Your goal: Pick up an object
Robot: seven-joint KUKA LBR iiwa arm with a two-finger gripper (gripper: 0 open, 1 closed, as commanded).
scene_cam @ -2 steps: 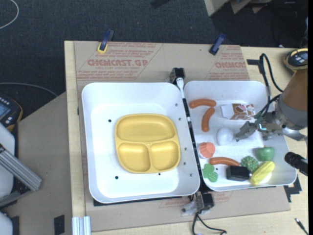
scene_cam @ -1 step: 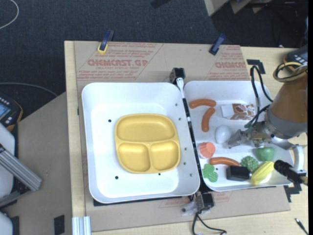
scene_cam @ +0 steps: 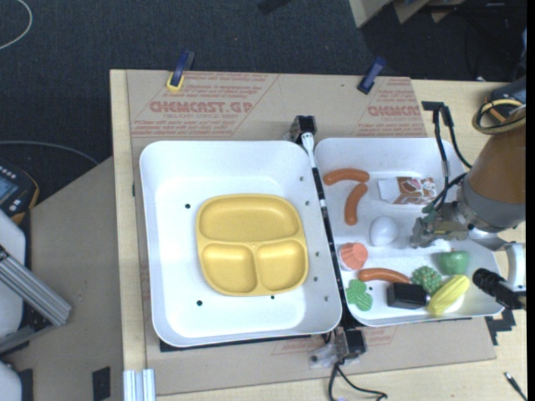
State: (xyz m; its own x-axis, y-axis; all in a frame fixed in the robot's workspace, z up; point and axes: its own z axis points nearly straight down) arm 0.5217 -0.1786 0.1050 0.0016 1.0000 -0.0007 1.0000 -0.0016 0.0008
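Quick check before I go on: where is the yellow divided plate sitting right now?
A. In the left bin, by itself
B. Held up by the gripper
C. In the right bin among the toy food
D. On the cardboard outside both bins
A: the yellow divided plate lies flat in the left bin, while the toy food, such as the sausages, sits in the right bin near the gripper.

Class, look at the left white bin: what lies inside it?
Inside the left white bin lies one yellow divided tray with three compartments, nothing in them. Small dark dots mark the bin floor. Whatever is beneath the tray is covered.
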